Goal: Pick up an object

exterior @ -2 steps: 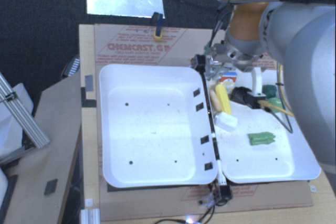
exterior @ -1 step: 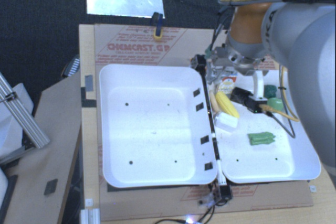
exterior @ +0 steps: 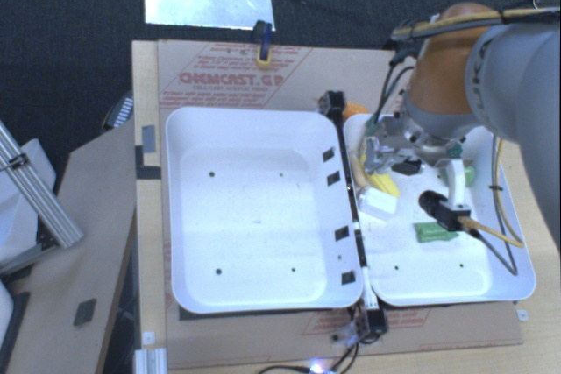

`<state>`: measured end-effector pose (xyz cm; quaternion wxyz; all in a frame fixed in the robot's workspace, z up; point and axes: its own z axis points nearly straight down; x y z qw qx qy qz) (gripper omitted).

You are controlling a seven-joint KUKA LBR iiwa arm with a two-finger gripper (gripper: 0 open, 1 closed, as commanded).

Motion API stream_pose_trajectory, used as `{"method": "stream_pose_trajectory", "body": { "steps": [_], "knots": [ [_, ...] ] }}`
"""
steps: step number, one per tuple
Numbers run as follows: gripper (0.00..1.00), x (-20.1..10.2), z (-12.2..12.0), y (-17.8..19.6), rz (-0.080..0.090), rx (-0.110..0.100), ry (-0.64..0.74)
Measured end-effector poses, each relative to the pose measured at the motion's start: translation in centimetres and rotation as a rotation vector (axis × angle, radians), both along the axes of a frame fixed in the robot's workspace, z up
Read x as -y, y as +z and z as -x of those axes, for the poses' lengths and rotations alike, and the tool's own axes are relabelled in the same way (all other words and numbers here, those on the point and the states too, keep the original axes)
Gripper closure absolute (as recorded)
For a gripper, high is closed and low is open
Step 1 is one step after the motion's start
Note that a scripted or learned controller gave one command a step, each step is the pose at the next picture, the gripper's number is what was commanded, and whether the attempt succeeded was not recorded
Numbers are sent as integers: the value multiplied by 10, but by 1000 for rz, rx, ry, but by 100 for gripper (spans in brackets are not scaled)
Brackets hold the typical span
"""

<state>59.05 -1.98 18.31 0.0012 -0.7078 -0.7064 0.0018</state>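
Observation:
My gripper (exterior: 379, 157) is low in the right bin (exterior: 456, 280), near its far left corner. Right under and beside it lies a yellow object (exterior: 383, 184), partly hidden by the gripper. A white block (exterior: 377, 204) rests just in front of the yellow object, against the bin's left wall. A small green object (exterior: 430, 232) lies further right on the bin floor. An orange object (exterior: 354, 111) peeks out at the bin's far edge, behind the gripper. Another bit of green (exterior: 472, 174) shows beside the wrist.
The left bin (exterior: 254, 206) sits beside the right one, with a black clipped divider (exterior: 344, 188) between them. The grey arm (exterior: 508, 74) with its orange band covers the right bin's far right part. A black fitting and yellow cable (exterior: 478, 228) hang from the wrist over the bin.

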Motion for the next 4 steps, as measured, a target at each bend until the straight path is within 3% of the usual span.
{"method": "stream_pose_trajectory", "body": {
  "steps": [1,2,3,4],
  "knots": [
    [100,-24,-21,2,-2,7,8],
    [100,-12,4,29,-1,6,3],
    [100,28,44,0,0,1,-1],
    [100,-69,-36,2,-4,13,15]
  ]
}}
